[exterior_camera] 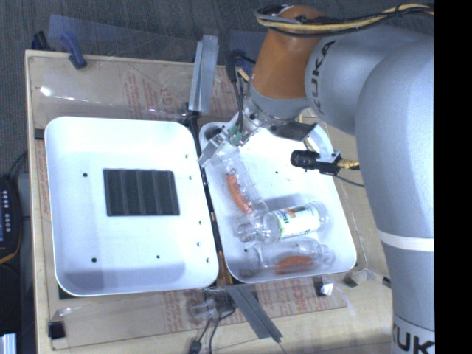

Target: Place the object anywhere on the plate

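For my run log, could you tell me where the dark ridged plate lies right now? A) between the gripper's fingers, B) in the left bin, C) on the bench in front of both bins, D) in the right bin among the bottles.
B: the dark ridged plate lies flat on the floor of the left bin, while the clear bottles sit in the right bin.

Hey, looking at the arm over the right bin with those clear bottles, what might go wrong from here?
1. The clear plastic bottles lie crowded and touching, so a grasp may catch two or slip off.
2. The gripper sits at the right white bin's far-left corner, beside the wall; it may bump the rim.
3. The dark ribbed rectangular plate lies in the left white bin, so a loosely held bottle could drop crossing over.
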`<state>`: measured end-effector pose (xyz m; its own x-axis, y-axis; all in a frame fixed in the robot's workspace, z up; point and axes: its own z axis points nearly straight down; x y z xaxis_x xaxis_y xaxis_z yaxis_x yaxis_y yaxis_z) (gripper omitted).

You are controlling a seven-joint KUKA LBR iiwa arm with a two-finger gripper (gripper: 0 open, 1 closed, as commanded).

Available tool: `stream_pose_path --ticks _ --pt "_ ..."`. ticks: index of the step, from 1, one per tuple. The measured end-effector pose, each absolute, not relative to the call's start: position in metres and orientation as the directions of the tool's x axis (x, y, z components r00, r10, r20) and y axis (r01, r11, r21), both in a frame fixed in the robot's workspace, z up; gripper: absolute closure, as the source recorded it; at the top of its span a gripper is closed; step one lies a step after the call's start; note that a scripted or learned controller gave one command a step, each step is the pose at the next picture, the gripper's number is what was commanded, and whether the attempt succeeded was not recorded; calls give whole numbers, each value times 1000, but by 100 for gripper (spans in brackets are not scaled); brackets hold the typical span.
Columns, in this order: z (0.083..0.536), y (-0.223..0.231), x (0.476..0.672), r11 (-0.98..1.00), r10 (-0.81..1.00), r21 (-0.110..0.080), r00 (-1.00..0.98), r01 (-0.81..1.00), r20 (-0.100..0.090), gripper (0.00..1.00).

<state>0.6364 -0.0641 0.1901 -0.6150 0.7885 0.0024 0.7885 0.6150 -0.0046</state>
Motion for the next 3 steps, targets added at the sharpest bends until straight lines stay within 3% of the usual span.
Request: stream_pose_path --ticks 1,2,3 --pt "271 -31 599 315 949 -1 -315 949 -1 0" --pt "206 -5 656 34 999 -4 -34 999 -1 0" --pt "309 38 652 -367 930 -3 367 930 -1 0"
